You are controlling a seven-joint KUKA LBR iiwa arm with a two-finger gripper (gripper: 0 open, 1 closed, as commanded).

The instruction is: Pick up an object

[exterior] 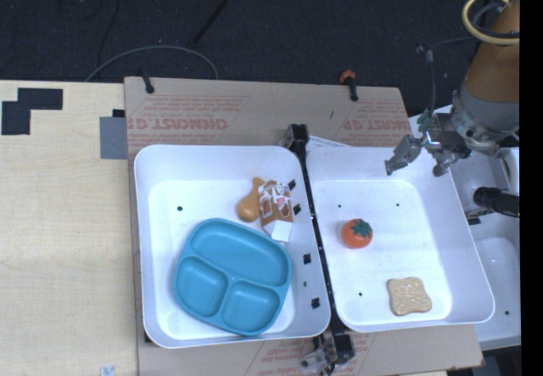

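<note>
The open, empty hand point(422, 157) hovers by the right bin's point(475, 230) far rim, seemingly well apart from the tomato point(357, 232), so closing here would likely catch nothing.

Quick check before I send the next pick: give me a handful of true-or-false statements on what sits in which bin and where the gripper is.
1. The tomato lies in the right bin. True.
2. The blue divided plate sits in the right bin. False: it lies in the left bin.
3. The gripper is over the far right corner of the right bin, with nothing between its fingers. True.
4. The slice of toast touches the tomato. False: they lie apart, the toast nearer the front edge.
5. The gingerbread figure lies in the left bin beside the divider. True.
</note>
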